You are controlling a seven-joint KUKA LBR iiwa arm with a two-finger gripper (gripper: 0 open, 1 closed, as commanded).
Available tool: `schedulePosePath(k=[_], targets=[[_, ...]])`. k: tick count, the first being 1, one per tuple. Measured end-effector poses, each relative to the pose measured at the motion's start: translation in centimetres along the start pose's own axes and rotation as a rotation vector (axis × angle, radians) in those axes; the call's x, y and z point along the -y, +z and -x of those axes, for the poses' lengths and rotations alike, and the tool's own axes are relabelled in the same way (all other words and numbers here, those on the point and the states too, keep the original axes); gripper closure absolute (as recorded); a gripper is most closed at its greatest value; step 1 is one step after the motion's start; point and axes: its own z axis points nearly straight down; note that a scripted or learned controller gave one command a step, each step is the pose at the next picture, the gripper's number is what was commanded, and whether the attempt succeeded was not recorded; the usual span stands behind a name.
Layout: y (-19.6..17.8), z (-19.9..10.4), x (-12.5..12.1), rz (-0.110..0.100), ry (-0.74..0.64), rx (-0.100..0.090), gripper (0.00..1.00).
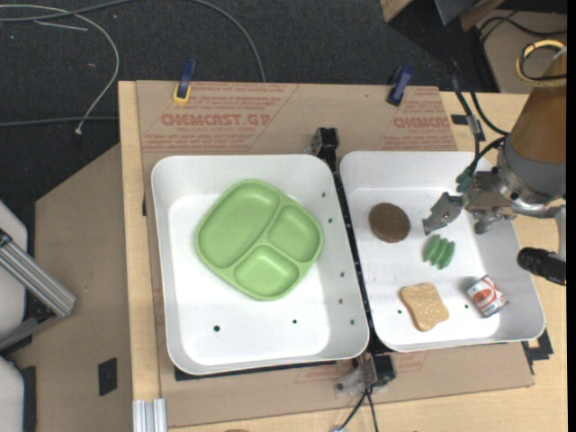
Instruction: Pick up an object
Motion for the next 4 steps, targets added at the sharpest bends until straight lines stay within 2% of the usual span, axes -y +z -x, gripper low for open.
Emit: schedulePosePath(k=[1, 2, 3, 4], targets=[[-0.8, 0.0, -0.3, 0.014, -0.003, 0.002, 0.00], [3.7, -0.8, -0.4, 0.011, -0.003, 0.001, 0.00], [9.9, -0.2, -0.4, 0.009, -0.002, 0.001, 0.00], [12.7, 0.0, -0.6, 0.021, -0.002, 0.006, 0.00]])
